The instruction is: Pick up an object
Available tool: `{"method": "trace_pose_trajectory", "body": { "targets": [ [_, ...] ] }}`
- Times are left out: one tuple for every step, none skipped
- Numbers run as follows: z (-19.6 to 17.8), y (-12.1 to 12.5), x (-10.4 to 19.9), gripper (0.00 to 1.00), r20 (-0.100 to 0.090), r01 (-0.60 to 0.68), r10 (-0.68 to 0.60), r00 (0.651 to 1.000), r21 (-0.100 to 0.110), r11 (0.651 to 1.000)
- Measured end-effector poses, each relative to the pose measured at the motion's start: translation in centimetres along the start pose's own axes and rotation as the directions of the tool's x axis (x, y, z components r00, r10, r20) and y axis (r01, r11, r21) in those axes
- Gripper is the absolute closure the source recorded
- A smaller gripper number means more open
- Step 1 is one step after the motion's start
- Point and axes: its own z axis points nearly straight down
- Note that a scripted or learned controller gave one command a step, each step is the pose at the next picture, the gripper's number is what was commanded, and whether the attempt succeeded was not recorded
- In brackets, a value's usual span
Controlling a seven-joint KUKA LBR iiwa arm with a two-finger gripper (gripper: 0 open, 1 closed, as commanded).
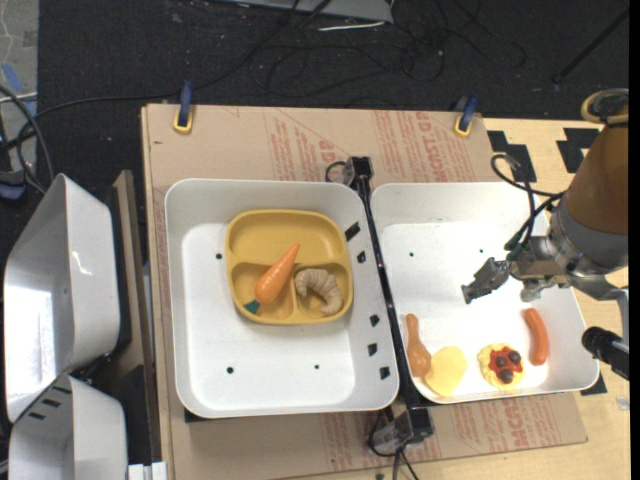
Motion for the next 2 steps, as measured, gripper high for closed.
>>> {"method": "trace_pose_trajectory", "body": {
  "targets": [
    [-0.5,0.2,0.0,0.00,0.002,0.003,-0.003,1.000,-0.010,1.000],
    [5.3,0.0,-0.9,0.00,0.001,-0.002,0.002,1.000,-0.005,1.000]
  ]
}}
